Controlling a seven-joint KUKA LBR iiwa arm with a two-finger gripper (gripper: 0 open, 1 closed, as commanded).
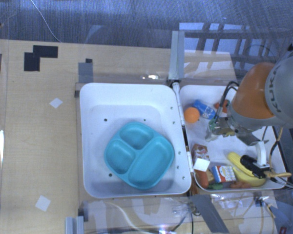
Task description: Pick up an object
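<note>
Hand (216,129) low in right bin (205,92), near orange ball (191,115)

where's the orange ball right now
The orange ball lies in the right bin, against its left wall, beside a blue bottle.

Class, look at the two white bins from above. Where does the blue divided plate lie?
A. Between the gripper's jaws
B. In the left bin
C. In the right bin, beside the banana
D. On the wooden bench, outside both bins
B. The blue divided plate lies flat on the floor of the left bin, while the banana and the orange ball lie in the right bin.
</note>
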